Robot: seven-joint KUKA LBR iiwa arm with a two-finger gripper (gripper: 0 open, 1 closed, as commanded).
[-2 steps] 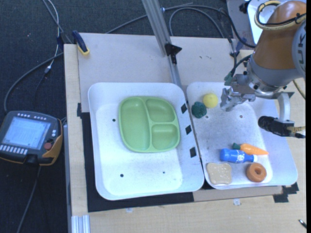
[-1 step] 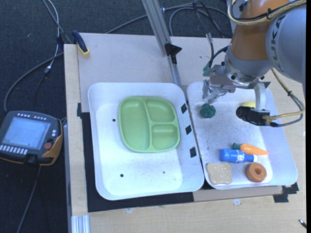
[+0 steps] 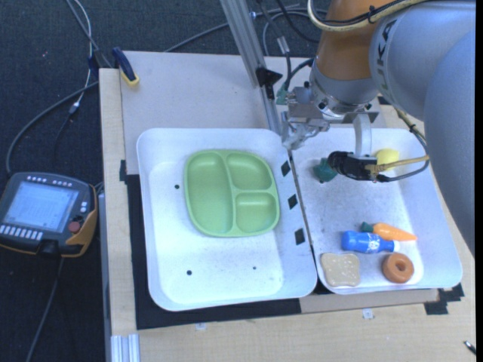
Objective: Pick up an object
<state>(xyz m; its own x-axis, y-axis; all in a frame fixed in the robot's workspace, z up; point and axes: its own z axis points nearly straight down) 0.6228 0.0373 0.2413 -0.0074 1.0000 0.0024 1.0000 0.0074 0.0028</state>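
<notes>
Against the near rim of the right bin [image 3: 423, 202] lie a slice of bread [image 3: 339, 269] and a doughnut [image 3: 398, 267], close together but apart. Just behind them a blue bottle [image 3: 361, 241] lies on its side with a carrot [image 3: 394, 232] just beside it. Beyond these four, the middle of that bin's floor is bare and gives open room. In the left bin [image 3: 226, 277] a green divided plate [image 3: 230, 193] sits about the centre, with bare floor along the near and left edges. Farther back in the right bin, a small dark teal object [image 3: 325, 173] rests near the wall next to the left bin, and a rounded yellow object [image 3: 387, 157] lies to its right, well apart from the near group. The gripper [image 3: 294, 138] hangs over the far end of the seam where the two bins' rims meet, near the teal object but apart from it. How far it stands open cannot be told, and no object is seen in its grasp.
</notes>
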